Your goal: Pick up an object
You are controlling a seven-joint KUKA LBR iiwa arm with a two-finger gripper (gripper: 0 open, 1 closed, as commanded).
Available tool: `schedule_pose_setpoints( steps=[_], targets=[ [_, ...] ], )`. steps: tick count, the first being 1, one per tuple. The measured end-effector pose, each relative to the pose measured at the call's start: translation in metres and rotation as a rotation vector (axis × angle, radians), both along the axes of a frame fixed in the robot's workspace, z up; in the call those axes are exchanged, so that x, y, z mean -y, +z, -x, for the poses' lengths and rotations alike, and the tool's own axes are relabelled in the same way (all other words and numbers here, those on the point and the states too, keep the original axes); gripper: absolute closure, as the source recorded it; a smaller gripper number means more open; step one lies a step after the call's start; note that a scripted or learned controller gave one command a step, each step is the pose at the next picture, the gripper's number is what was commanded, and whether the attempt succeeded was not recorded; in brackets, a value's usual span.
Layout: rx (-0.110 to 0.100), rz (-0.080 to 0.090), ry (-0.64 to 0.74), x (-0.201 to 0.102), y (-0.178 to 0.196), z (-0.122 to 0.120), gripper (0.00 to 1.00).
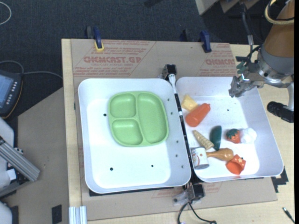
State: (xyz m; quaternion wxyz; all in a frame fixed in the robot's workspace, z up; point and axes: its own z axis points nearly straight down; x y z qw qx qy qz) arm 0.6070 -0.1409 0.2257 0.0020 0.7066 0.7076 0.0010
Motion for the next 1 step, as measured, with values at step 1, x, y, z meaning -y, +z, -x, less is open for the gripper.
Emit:
schedule_pose_setpoints(
  steps=[1],
  targets=[
    [-0.004,-0.003,0.005,-0.0571,0.0078,-0.0009,1.0]
  ],
)
